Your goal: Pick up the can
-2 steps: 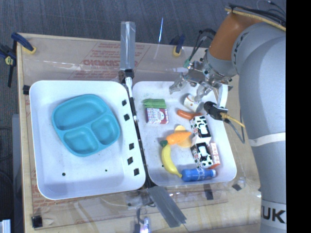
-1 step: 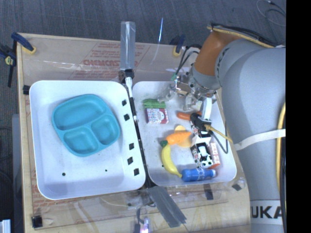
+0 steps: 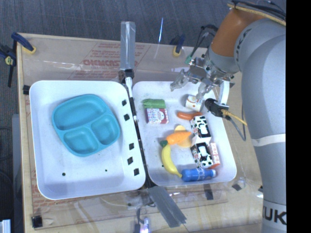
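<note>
The can (image 3: 156, 115) is short, with a red and white label, and lies on its side in the far left part of the right bin (image 3: 228, 152), just below a green packet (image 3: 154, 103). My gripper (image 3: 191, 87) hangs over the far right corner of that bin, up and to the right of the can and well apart from it. Its fingers stand open with nothing between them. A small white and yellow cup (image 3: 193, 101) sits just under the gripper.
The right bin also holds an orange carrot (image 3: 178, 138), a banana (image 3: 168, 160), a blue bottle (image 3: 198, 174), two cow-patterned cartons (image 3: 200, 126) and a small red piece (image 3: 184, 114). A blue divided plate (image 3: 86, 124) lies in the left bin (image 3: 43, 178).
</note>
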